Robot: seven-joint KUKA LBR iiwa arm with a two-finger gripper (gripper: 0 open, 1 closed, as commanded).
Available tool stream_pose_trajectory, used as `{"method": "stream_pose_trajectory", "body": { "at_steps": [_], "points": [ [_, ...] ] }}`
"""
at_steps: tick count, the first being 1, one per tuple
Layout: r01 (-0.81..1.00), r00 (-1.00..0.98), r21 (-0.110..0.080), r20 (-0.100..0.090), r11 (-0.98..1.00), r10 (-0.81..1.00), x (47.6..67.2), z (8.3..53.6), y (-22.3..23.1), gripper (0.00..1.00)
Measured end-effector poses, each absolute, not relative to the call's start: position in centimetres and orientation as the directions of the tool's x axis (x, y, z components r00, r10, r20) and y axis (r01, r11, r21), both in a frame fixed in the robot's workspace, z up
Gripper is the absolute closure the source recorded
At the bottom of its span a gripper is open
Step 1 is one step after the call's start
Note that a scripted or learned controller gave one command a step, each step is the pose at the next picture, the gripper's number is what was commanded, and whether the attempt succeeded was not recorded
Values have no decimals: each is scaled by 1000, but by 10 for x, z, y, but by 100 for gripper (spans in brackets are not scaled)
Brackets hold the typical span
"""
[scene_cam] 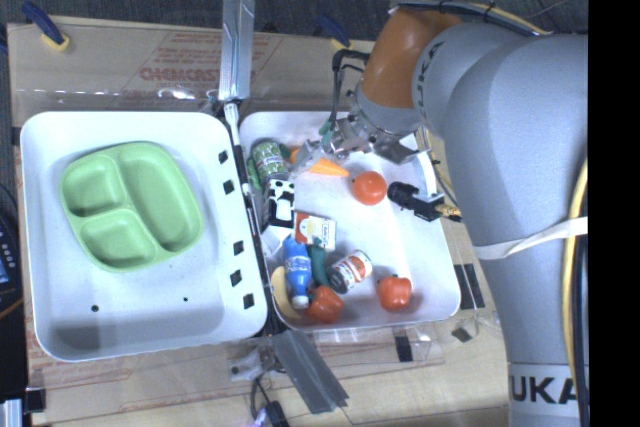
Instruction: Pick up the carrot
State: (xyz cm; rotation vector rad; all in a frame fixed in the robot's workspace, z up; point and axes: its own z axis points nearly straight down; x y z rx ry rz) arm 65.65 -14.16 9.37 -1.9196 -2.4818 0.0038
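The carrot (pixel 329 169) is a small orange wedge lying in the back part of the right bin (pixel 432 245), between a green can (pixel 266 158) and an orange-red tomato (pixel 369 187). My gripper (pixel 323 148) is low over the bin, right above the carrot's left end, and its metal parts overlap the carrot's top edge. The arm's orange band (pixel 400 55) and grey body come in from the right and hide the bin's back right corner.
The right bin also holds a black-and-white carton (pixel 283 198), a blue bottle (pixel 297 271), a small tin (pixel 350 270), a red pepper (pixel 395 291) and a banana (pixel 284 303). A green divided plate (pixel 130 203) lies in the left bin (pixel 60 315).
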Motion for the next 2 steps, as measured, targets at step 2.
{"method": "stream_pose_trajectory", "body": {
  "at_steps": [2],
  "points": [
    [963,-271,3,-1,271,963,658,221,-75,100]
  ]
}}
